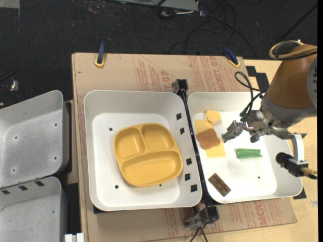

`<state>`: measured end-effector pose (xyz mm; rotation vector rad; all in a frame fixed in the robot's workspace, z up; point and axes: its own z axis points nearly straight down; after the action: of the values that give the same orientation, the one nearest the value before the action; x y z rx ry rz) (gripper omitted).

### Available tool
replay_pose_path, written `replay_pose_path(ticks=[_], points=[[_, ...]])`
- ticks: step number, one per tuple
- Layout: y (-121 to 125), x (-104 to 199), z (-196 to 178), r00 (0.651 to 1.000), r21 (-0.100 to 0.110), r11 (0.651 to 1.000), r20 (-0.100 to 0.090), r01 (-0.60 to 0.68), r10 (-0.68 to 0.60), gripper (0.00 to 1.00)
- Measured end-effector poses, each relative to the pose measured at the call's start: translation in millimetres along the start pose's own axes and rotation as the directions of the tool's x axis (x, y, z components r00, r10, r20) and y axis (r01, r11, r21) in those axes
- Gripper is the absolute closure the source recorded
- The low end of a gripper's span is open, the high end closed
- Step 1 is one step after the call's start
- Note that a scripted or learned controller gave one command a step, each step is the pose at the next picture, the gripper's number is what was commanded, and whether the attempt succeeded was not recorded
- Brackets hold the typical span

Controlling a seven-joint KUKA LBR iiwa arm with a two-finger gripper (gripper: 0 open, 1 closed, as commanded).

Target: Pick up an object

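Green block (pixel 248 153) lying flat in the right bin (pixel 262 189), toward its right side, apart from the other pieces. Gripper (pixel 233 132) hovering low over the bin's middle, just left of and above the green block, reaching in from the right edge. Grey arm (pixel 282 116) angled down over the bin's upper right corner, orange band (pixel 292 77) above it. Jaws: cannot tell whether released or clenched; nothing seen gripped between them.

Hidden or unclear: upper right corner and part of the right rim of the right bin covered by the arm. Gripper detail small and dark, hard to make out.

Other contents of the right bin: brown square (pixel 207 138) resting on a yellow slice (pixel 215 150) near the left rim; orange piece (pixel 213 116) toward the upper left corner; dark brown bar (pixel 219 184) near the lower left corner. Left bin (pixel 101 185): yellow divided plate (pixel 148 154) at centre. Cardboard sheet (pixel 151 69) under both bins.
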<state>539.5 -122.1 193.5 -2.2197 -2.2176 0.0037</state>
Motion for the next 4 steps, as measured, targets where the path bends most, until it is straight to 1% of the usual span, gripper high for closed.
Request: replay_pose_path(ticks=[1, 2, 3, 4], points=[[-0.6, -9.4, 57.9, 1.0, 0.001, 1.0, 0.0, -0.001, 0.001, 0.0], [0.7, -9.5, 101.5, 1.0, -0.007, 1.0, 0.003, -0.001, 0.001, 0.0], [2.8, -10.8, 87.3, 1.0, -0.016, 1.0, 0.006, -0.003, 0.003, 1.0], [8.8, -2.7, 29.2, 1.0, -0.01, 1.0, 0.002, 0.004, -0.004, 1.0]])
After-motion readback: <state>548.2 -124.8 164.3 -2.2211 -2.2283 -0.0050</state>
